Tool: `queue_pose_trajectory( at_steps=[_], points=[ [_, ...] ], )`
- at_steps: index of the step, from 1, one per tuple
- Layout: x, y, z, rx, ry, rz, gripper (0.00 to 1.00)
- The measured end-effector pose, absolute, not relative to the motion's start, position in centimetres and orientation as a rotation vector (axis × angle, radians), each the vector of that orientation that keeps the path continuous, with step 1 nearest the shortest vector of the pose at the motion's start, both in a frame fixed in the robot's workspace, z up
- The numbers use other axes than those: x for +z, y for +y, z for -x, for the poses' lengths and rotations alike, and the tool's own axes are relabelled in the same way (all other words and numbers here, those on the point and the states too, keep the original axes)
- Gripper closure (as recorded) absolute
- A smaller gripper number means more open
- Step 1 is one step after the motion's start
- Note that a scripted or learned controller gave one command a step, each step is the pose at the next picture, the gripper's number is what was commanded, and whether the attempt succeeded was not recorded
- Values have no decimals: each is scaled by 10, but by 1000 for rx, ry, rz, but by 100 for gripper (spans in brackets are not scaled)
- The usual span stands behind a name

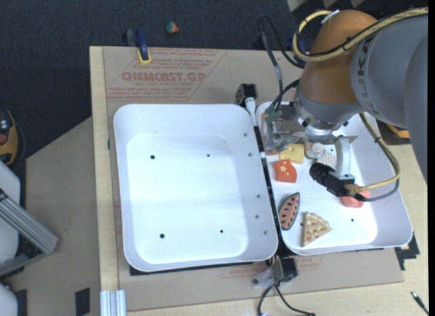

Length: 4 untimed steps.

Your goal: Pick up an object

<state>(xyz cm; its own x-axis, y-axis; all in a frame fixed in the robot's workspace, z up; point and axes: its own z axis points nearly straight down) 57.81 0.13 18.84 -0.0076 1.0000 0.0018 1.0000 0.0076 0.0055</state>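
My gripper (276, 136) is low over the far left corner of the right bin (387, 223), close to the divider between the two bins. Just in front of it lie a yellow cheese-like block (293, 153) and a red piece with a yellow spot (285, 170). Nearer the front of the bin are a dark red watermelon-like slice (289, 211) and a pizza slice (315, 227). A pink-red piece (352, 202) lies toward the right, partly covered by the robot's hardware. The wrist hides whatever sits directly beneath it.
The left bin (129, 131) sits beside the right one, sharing a narrow dark divider (265, 179). A white dotted piece (328, 158) lies under the wrist. Cables run behind the bins, and a blue clamp (142, 44) sits at the board's far edge.
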Motion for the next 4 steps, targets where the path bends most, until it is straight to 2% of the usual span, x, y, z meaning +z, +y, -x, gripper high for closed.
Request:
queue_pose_trajectory(
  at_steps=[1,2,3,4],
  points=[
    [158,31,-576,5,2193,-2220,100],
    [161,106,-582,4,2228,-2214,100],
    [231,221,-546,14,2237,-2207,100],
    [133,225,-475,-20,2228,-2226,100]
  ],
)
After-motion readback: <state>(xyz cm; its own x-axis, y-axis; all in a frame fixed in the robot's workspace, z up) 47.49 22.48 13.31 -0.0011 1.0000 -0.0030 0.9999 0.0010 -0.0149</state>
